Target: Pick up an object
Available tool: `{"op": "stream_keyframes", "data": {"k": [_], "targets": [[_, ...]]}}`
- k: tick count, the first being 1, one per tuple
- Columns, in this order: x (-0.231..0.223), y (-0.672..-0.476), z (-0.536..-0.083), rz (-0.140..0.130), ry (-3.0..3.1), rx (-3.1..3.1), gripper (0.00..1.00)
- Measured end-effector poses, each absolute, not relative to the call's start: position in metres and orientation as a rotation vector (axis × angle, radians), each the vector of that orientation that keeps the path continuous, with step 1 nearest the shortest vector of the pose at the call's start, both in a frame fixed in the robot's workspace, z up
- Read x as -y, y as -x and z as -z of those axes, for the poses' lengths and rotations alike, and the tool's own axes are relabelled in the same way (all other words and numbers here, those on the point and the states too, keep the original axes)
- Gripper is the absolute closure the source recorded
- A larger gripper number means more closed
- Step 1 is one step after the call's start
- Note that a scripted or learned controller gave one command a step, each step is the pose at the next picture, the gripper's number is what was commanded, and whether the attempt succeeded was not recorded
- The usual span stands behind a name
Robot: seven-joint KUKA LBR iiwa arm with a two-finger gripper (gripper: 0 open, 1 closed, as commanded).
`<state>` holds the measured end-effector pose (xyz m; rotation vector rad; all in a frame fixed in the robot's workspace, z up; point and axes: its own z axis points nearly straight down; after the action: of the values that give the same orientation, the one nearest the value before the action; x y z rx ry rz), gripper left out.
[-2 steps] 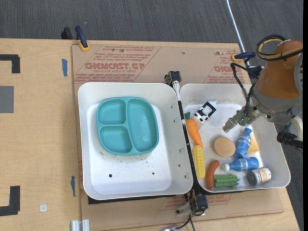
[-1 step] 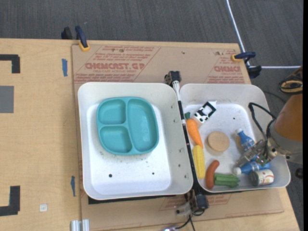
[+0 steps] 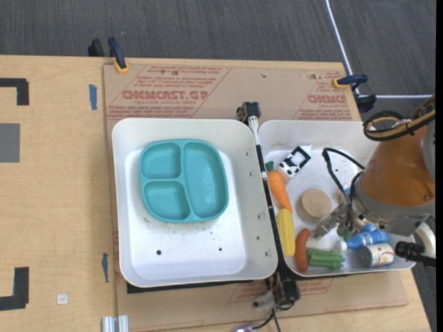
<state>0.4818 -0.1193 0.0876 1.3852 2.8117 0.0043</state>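
Green toy (image 3: 325, 258) lies just below the pincer (image 3: 331, 223), whose state I cannot tell.

Arm (image 3: 398, 178) over right bin (image 3: 315, 128); teal plate (image 3: 184, 180) in left bin (image 3: 131, 185).

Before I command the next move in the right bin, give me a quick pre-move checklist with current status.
1. Gripper is over the right bin: ok.
2. An object between its fingers: cannot tell.
3. Targets within the bin: carrot, corn cob, wooden disc, green vegetable: ok.
4. Black cable lying near the wrist, snag risk: not ok.
5. Left bin holds the teal divided plate, its compartments free: ok.
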Motion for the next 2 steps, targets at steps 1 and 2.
{"op": "stream_keyframes", "data": {"k": [1, 2], "targets": [[0.0490, -0.4799, -0.1846, -0.001, -1.837, -2.548, 1.00], [0.0492, -0.4798, -0.1846, -0.001, -1.837, -2.547, 0.00]]}}
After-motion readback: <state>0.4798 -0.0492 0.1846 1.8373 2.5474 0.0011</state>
